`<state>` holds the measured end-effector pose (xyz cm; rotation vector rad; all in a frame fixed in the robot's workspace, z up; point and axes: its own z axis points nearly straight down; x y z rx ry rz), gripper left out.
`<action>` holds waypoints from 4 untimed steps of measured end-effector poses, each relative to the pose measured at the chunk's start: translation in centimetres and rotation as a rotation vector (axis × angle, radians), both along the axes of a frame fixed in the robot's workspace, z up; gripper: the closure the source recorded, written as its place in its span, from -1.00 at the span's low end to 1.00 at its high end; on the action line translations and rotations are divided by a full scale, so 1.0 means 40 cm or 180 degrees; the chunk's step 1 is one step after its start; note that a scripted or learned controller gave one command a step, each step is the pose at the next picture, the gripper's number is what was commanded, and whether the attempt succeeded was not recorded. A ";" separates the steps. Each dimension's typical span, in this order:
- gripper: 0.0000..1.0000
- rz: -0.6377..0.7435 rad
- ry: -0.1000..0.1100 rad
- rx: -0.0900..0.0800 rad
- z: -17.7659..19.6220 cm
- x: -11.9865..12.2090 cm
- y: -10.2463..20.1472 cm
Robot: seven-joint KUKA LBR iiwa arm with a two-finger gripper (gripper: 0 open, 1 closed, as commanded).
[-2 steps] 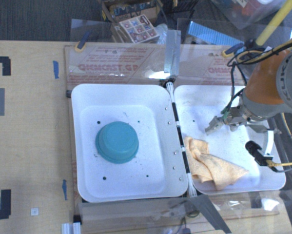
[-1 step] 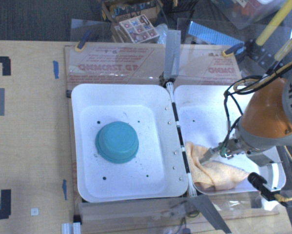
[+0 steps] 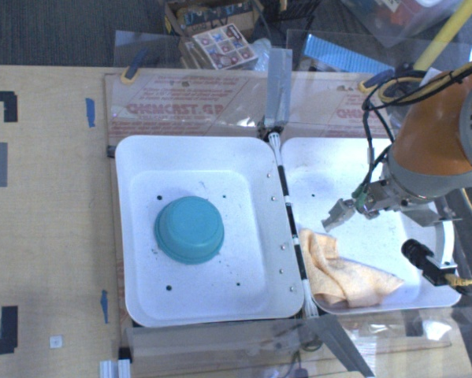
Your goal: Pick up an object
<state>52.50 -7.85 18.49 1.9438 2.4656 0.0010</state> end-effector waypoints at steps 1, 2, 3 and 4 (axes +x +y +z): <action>-1.00 0.0198 -0.0006 -0.0004 0.000 0.051 -0.010; -1.00 -0.0493 0.0013 0.0004 -0.182 -0.047 -0.058; -1.00 -0.0507 -0.0018 -0.0003 -0.241 0.164 -0.072; -1.00 -0.0641 -0.0003 -0.0003 -0.086 0.145 -0.205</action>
